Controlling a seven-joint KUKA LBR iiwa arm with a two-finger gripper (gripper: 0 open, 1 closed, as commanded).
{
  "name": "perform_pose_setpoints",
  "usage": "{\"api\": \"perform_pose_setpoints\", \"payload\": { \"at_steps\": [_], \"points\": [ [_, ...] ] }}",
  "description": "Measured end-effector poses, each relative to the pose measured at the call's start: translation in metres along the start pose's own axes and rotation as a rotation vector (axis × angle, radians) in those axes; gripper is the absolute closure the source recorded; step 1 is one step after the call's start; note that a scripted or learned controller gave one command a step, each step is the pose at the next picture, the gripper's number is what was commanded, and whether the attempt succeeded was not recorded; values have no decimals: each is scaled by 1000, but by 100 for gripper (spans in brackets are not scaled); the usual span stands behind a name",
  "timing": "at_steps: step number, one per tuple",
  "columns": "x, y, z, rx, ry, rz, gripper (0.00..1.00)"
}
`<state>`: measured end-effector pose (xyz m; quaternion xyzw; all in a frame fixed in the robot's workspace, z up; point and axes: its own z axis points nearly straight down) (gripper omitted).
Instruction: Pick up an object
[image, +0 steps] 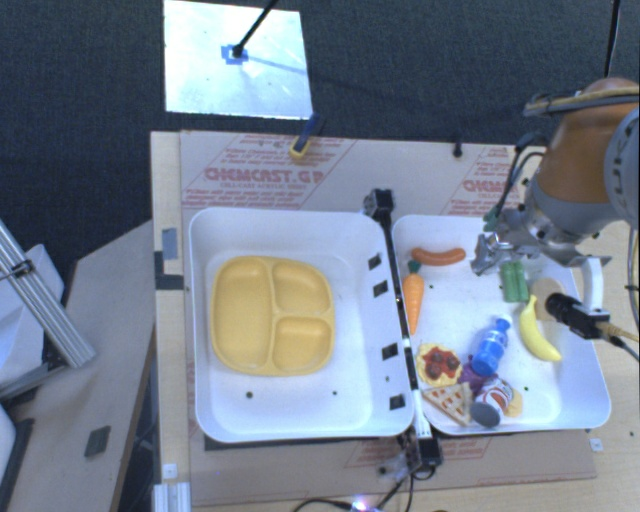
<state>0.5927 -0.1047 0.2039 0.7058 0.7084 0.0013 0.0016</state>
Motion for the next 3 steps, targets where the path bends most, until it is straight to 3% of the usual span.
{"api": "perform_pose_setpoints", "payload": {
  "at_steps": [1,3],
  "points": [
    [0,1,-22,0,0,-1,100],
    [94,-41,-32,4,2,-6,100]
  ]
}}
